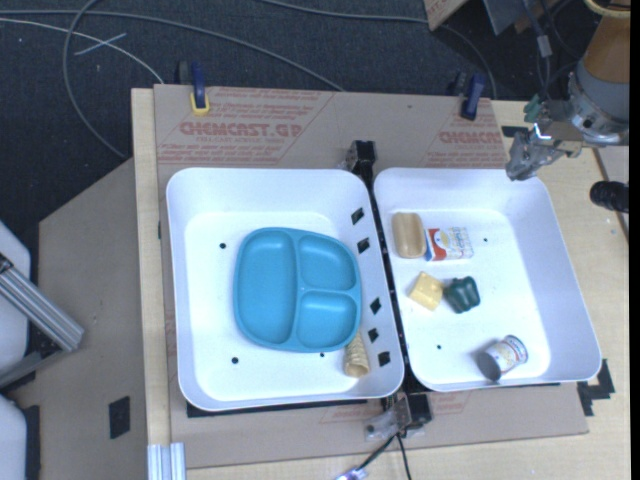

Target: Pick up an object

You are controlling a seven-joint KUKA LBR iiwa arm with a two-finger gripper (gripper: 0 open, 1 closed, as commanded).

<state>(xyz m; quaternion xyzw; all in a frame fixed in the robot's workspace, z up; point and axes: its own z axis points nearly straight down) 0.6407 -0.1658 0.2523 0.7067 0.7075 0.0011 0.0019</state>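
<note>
While the arm (600,78) hangs over the bench's top right, the gripper (524,160) sits above the upper right corner of the right bin (560,268), at or just past its rim. Can't tell its state: too small and dark at this angle. Nothing visible in it, and it looks apart from every object.

Right bin contents:
- tan bread-like piece (407,235), upper left area, lying lengthwise
- small white packet (449,243) with red and blue print, just beside the bread piece on its right, looks touching or nearly so
- yellow wedge (427,291), centre-left
- dark green item (462,294), touching the wedge's right side; shape hard to read
- small can (502,357), silver with grey end, on its side near the lower right, well apart from the rest

Left bin (200,268) contents:
- blue divided plate (296,289), three compartments, roughly centred, flat
- tan cone-like piece (356,356), just off the plate's lower right edge, near the bin's bottom right corner

Bins sit side by side on a brown board (250,118) with red print, black clips (368,268) along the seam between them. Candidate pick objects all lie on the bin floors, the nearest to the gripper being the packet and bread piece, still well below and left of it.
</note>
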